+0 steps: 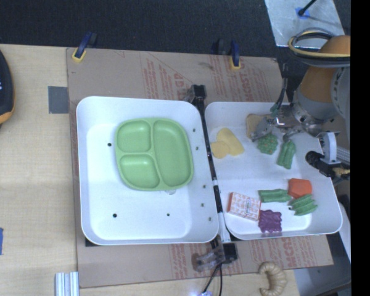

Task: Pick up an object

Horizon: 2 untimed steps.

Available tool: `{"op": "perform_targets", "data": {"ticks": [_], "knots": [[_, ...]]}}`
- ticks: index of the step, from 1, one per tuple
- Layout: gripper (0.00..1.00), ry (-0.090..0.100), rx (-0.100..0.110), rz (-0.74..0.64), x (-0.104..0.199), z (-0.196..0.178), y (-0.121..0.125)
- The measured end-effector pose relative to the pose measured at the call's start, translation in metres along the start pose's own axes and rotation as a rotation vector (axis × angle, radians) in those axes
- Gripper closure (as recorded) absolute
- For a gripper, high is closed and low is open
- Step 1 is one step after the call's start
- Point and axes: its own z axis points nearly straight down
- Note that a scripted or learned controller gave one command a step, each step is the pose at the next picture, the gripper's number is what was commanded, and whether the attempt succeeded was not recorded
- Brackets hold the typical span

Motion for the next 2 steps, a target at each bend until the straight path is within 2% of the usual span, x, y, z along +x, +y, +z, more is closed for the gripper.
{"op": "perform_targets", "data": {"ticks": [1,2], "knots": [[1.00,0.001,0.006,-0.003,0.0007,-0.0108,-0.0020],[0.00,0.001,0.007,-0.005,0.0010,-0.0102,-0.0022]]}}
